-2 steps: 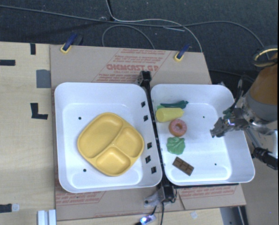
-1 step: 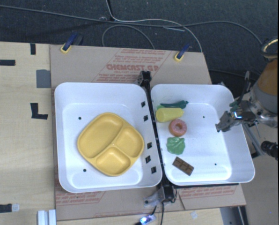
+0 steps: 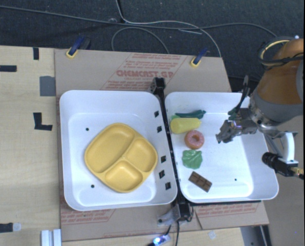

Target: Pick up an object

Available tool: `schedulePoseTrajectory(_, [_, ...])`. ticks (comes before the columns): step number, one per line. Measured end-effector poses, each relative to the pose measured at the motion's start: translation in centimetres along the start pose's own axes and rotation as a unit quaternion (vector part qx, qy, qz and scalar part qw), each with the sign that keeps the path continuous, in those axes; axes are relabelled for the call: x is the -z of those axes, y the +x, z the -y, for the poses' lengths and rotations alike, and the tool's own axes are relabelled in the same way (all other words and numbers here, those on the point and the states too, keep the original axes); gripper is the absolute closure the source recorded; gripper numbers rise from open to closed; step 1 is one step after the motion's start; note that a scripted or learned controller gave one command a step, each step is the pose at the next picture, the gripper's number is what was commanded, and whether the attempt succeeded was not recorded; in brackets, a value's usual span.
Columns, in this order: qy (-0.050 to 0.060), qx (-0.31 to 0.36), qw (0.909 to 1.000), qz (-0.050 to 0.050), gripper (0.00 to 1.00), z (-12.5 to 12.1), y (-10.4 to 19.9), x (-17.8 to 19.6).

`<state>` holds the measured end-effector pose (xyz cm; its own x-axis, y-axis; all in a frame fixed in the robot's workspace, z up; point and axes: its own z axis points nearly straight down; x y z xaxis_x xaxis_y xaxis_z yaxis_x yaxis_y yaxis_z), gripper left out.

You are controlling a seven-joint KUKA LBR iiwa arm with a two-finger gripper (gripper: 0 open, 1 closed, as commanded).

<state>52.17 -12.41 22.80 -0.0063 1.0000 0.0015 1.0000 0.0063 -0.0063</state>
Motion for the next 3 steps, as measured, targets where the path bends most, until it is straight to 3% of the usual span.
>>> schedulePoseTrajectory(3, [0.001, 0.001, 1.0, 0.001, 1.0, -0.5, 16.9, -0.5])
